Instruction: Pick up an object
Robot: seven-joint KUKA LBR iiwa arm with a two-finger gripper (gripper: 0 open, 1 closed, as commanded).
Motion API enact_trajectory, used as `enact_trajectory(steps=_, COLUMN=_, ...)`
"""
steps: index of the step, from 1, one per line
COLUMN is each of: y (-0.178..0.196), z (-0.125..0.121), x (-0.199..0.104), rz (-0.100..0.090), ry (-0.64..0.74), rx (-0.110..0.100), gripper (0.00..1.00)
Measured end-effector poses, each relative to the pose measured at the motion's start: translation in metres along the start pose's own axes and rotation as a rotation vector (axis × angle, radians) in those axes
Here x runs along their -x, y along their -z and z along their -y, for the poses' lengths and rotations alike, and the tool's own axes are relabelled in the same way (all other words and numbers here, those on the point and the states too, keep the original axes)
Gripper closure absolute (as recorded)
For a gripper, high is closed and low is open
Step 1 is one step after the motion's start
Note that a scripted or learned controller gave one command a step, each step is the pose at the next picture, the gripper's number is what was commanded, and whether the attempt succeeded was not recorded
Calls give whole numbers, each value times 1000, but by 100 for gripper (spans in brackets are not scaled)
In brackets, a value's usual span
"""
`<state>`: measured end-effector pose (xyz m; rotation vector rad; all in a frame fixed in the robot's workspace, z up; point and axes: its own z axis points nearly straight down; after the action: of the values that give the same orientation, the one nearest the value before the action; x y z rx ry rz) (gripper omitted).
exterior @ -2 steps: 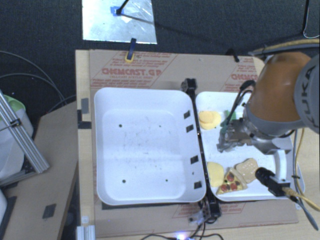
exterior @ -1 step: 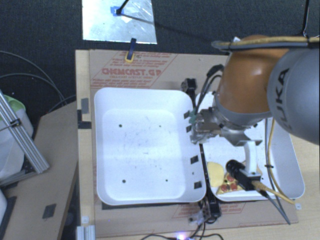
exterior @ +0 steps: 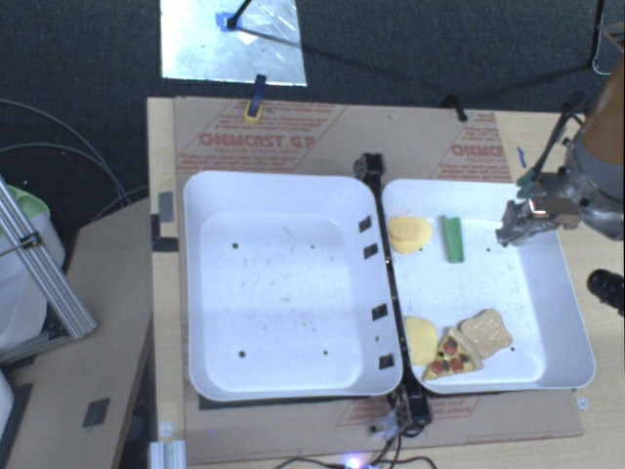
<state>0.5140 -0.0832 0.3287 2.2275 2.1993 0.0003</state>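
The right bin (exterior: 557, 291) holds a yellow round piece (exterior: 409, 233) near its back left, a green stick (exterior: 453, 238) beside it, a second yellow round piece (exterior: 420, 337) at the front left, a pizza slice (exterior: 452, 356) and a tan toast slice (exterior: 486, 331) at the front. My gripper (exterior: 514, 227) hangs at the bin's back right edge, to the right of the green stick and apart from it. Nothing shows between its fingers.
The left bin (exterior: 283, 286) lies to the left, split from the right one by a black divider (exterior: 381, 262). Both bins rest on a cardboard sheet (exterior: 293, 140). A metal frame (exterior: 39, 272) stands at the far left.
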Motion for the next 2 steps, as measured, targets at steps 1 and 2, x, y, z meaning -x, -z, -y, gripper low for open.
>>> enact_trajectory(steps=1, y=-153, z=-6, x=-15, rz=-9, ry=14, rx=-20, gripper=100)
enact_trajectory(steps=2, y=-210, z=-81, x=15, rz=-7, ry=16, rx=-7, gripper=100)
